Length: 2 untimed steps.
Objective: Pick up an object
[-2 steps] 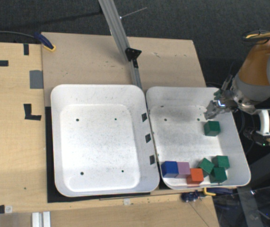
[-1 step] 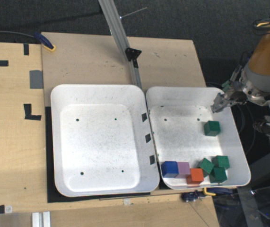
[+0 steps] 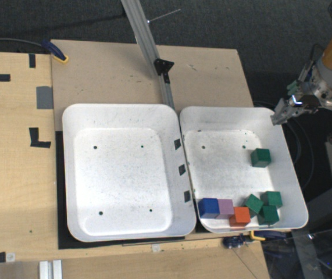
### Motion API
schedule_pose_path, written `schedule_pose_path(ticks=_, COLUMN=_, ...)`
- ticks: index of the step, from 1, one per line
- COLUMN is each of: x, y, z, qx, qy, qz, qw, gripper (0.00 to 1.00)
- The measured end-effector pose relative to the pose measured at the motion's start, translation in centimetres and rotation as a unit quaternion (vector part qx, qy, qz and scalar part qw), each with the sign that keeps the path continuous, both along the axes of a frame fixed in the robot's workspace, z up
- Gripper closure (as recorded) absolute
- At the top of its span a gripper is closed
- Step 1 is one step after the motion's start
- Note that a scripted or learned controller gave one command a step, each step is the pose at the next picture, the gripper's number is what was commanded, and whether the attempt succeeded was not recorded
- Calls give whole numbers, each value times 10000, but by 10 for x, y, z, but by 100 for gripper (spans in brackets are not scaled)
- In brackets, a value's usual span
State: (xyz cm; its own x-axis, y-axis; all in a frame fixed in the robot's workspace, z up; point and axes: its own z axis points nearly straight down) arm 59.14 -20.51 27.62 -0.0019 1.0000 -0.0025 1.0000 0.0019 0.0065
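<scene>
Gripper [image 3: 282,114] at right bin's [image 3: 224,116] upper-right rim; finger opening cannot be told. Lone green block [image 3: 260,157] lies below-left, apart.

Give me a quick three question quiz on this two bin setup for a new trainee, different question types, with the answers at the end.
1. True or false: the blue block lies in the left bin.
2. How many green blocks are in the right bin? A) two B) four C) six
3. Fill in: the purple block sits between the blue block and the ______ block.

Key:
1. False; it lies in the right bin.
2. B; one lone green block mid-bin, three in the green cluster at the near right corner.
3. Orange.
</scene>
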Motion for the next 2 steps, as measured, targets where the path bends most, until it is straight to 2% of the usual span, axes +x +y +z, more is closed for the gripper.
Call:
schedule_pose_path(ticks=1, x=8, y=61, z=-13, qx=20, qy=36, qz=21, qw=10000, gripper=100)
schedule_pose_path(ticks=2, x=24, y=106, z=-22, qx=15, qy=39, qz=19, qw=10000, gripper=100)
